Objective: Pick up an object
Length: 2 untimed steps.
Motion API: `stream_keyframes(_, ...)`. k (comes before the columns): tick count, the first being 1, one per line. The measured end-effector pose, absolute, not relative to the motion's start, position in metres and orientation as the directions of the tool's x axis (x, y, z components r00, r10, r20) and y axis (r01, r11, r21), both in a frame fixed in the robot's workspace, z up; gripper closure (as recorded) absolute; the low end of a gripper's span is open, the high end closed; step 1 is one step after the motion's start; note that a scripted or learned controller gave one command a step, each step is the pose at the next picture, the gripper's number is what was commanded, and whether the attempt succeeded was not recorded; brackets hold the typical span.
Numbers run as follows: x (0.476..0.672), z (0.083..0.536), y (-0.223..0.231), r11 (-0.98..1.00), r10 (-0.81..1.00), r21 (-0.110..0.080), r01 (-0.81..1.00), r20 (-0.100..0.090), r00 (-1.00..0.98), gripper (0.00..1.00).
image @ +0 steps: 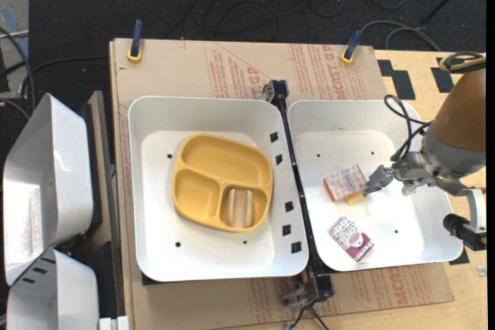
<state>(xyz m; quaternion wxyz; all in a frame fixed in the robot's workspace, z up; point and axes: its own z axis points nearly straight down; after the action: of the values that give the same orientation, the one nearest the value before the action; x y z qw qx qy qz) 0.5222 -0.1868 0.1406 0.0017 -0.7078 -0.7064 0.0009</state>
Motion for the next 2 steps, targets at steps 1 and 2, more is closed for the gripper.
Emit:
stream_keyframes(1,0.523,0.153,-0.187,-0.002,1.000,0.000,1.000,0.000,0.002,1.00)
stream_keyframes(2,0.523,0.201,-0.178,0.004,1.000,0.005,1.000,-0.002,-0.004,1.00)
